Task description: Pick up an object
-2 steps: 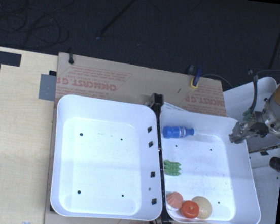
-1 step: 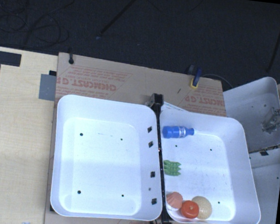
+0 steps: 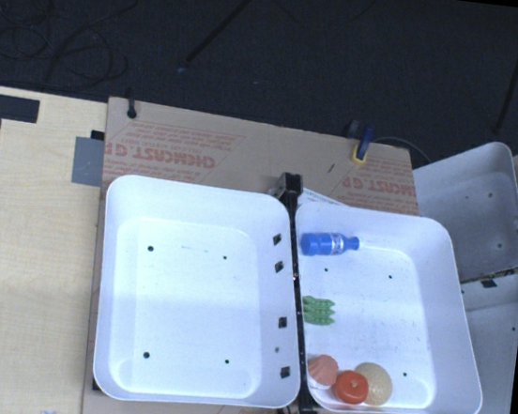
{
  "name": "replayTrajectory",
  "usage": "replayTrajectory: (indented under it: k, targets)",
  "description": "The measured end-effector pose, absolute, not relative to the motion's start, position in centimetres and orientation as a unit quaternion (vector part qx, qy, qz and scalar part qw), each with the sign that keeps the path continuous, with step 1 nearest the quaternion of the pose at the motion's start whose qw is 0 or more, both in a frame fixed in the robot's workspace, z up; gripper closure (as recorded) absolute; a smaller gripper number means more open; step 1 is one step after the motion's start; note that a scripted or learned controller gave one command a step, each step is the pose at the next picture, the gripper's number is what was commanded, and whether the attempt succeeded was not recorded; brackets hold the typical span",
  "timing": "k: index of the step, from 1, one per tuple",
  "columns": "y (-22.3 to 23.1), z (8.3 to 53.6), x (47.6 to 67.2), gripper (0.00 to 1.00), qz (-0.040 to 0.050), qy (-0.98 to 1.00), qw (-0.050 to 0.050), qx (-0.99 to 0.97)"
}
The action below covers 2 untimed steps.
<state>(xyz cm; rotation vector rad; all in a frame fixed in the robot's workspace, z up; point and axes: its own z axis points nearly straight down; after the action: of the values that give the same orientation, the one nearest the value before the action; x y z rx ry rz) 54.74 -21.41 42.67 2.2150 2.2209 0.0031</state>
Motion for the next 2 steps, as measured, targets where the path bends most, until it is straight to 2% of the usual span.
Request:
replayTrajectory:
  k: [1,2]
  targets:
    - [-19.0,43.7,51.3,1.00,-0.0003,0.708,-0.001,0.706]
    - [-19.3,43.8,48.6,1.00,-0.0004,0.707,-0.001,0.707]
